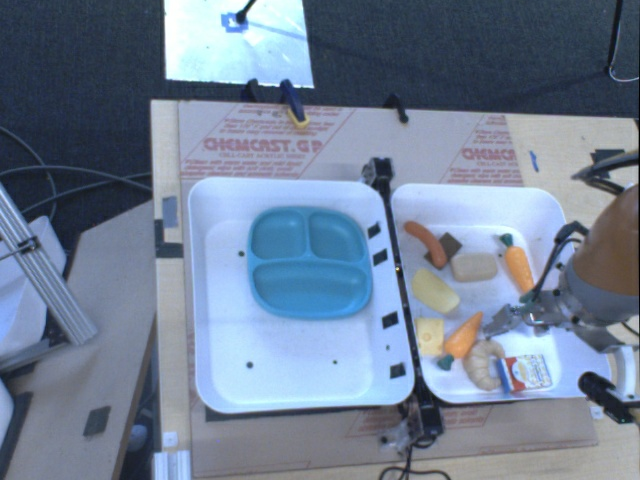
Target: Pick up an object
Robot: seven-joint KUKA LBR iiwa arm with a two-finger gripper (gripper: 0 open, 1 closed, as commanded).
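End effector state indiscernible, hung beside orange carrot piece; crowded neighbours risk being nudged, grasp missed.

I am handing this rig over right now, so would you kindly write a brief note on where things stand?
Gripper: low in the right bin, near the orange carrot piece; whether it holds anything cannot be told.
Right bin: sausage, brown block, beige piece, carrot, yellow piece, cheese cube, shrimp-like toy, small carton.
Left bin: blue divided plate.
Done: nothing visibly lifted.
Left: grasp one object and raise it.
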